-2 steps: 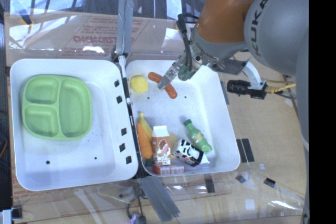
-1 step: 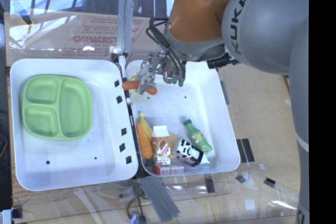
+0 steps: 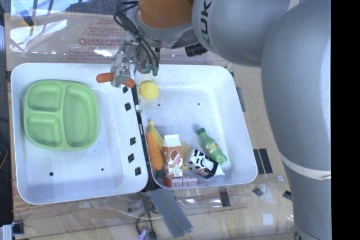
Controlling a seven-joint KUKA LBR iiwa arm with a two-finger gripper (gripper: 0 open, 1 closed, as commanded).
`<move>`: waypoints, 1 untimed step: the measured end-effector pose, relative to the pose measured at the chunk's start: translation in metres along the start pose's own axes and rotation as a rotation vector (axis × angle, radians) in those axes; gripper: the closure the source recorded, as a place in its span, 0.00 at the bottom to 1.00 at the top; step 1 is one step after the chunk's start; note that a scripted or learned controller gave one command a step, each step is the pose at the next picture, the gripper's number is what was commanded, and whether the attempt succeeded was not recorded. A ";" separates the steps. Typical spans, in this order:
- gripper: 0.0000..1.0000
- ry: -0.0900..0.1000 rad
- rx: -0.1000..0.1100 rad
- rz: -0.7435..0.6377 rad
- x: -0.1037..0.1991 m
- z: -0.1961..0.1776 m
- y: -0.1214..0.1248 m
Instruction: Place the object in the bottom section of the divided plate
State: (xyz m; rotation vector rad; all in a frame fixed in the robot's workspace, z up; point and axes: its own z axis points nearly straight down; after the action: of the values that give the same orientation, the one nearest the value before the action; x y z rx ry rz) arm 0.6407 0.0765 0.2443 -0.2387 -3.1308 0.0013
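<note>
Orange sausage-like object (image 3: 114, 79) at the claw (image 3: 120, 79), over the back rim where the two bins meet.
Claw hangs below the orange wrist band, pointing down; the orange piece lies crosswise at its tips and seems pinched between the fingers, though the metal hides the contact, so the grip is likely, not certain. Just right of it, a yellow ball (image 3: 148, 90) sits in the right bin (image 3: 225, 98) near the back wall. Farther forward in that bin: a carrot (image 3: 154, 146) along the left wall, a small carton (image 3: 172, 155), a black-and-white cow-patterned item (image 3: 201, 162), a green bottle (image 3: 211, 146) lying tilted. Left bin (image 3: 67, 177) holds the green divided plate (image 3: 60, 114), its sections bare, well apart from the claw. Both bins rest on the table (image 3: 247, 205).
</note>
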 end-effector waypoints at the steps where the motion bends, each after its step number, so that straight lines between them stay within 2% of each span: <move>1: 0.00 0.000 0.000 0.001 0.000 0.000 -0.001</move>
State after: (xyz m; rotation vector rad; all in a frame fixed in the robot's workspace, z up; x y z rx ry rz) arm 0.6408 0.0760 0.2444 -0.2402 -3.1308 0.0014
